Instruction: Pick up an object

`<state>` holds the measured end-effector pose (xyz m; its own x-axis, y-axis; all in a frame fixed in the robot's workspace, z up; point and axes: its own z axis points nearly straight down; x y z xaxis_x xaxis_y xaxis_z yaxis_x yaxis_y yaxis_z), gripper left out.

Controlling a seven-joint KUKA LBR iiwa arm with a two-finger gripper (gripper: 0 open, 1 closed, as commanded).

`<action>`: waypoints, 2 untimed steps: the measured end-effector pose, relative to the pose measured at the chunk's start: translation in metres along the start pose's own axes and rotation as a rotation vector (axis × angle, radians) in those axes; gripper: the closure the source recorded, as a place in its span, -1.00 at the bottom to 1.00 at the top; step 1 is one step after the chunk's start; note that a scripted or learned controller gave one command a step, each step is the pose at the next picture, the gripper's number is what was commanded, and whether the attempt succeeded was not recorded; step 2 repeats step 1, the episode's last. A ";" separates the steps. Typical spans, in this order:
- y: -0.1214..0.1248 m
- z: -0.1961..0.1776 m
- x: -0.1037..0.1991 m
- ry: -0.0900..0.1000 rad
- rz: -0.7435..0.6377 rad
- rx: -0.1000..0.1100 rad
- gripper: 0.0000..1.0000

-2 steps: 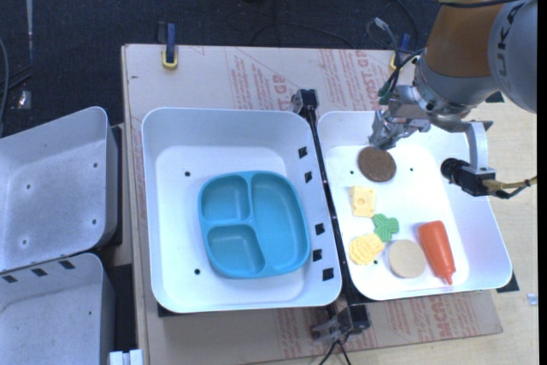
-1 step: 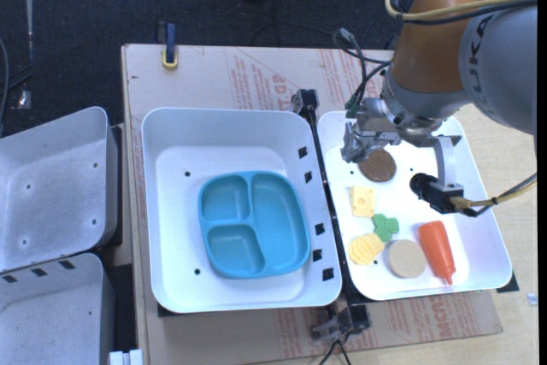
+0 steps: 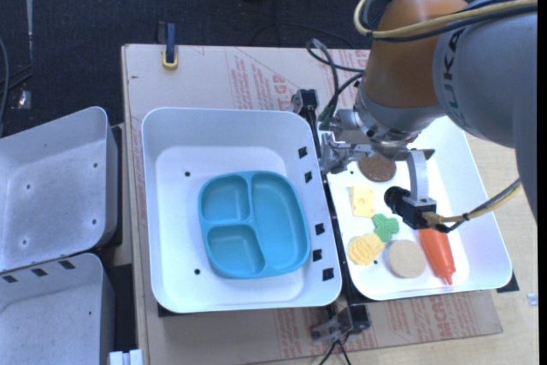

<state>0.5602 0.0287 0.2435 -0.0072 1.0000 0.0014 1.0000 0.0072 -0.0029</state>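
claw (image 3: 340, 146) is hovering low over the right bin's (image 3: 479, 245) left wall, by the divider; wrist is blocking it, so can't tell if it's released or clenched; brown disc (image 3: 377, 170) is sitting just beside it, likeliest target; cheese slice (image 3: 362, 202), green piece (image 3: 386, 226), yellow waffle (image 3: 366, 250), beige round (image 3: 407, 260), carrot (image 3: 438, 255) are lying further out, bunched, so a pick is risking nudged neighbours; blue plate (image 3: 254, 222) is sitting alone in left bin (image 3: 171, 132)
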 end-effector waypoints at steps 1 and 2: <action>-0.014 0.017 0.052 0.000 -0.001 0.000 1.00; -0.014 0.017 0.052 0.000 -0.001 0.000 1.00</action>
